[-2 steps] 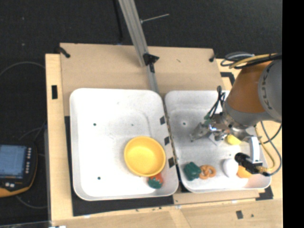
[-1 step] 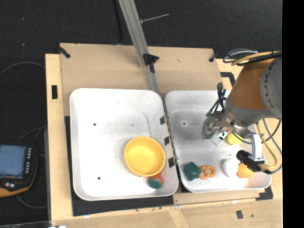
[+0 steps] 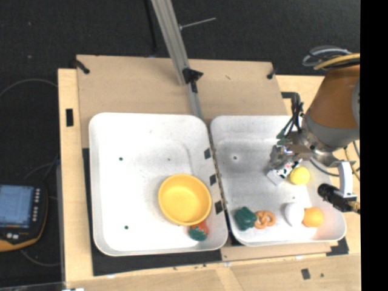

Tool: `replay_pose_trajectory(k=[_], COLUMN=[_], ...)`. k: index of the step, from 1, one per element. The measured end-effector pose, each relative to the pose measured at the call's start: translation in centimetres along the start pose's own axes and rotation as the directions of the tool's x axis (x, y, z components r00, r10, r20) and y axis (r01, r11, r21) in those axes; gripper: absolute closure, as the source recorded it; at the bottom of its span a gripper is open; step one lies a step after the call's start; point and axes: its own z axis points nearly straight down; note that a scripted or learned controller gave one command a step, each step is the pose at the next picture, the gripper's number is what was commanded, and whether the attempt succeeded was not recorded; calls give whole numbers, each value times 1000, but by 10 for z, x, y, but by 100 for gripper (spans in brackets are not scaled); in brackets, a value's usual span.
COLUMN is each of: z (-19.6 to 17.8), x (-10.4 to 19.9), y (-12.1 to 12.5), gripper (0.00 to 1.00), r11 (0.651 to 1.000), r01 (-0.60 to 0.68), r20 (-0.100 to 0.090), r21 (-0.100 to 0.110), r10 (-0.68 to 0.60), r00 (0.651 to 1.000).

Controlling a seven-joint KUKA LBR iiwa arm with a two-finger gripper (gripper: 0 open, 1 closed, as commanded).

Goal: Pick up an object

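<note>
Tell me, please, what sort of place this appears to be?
Probably a robotics lab's grasping test bench: two white bins of small toys, like a yellow bowl, a grey-and-orange arm, and a handheld control pendant on dark carpet.

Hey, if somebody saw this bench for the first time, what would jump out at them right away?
Probably the yellow bowl near the front of the left bin, with a small red and green item tucked at its front edge. Next, the arm's hand low over the right bin, beside a yellow ball. Along that bin's front lie a green toy, an orange pretzel shape, a white object and an orange ball.
</note>
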Motion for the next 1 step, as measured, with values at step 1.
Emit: replay_pose_trajectory(k=[1], z=[4], x=[-1], y=[1], gripper=[100], r11=[1000], r01=[-1], r20=[-2], r21=[5], r10=[1], r00=[1000])
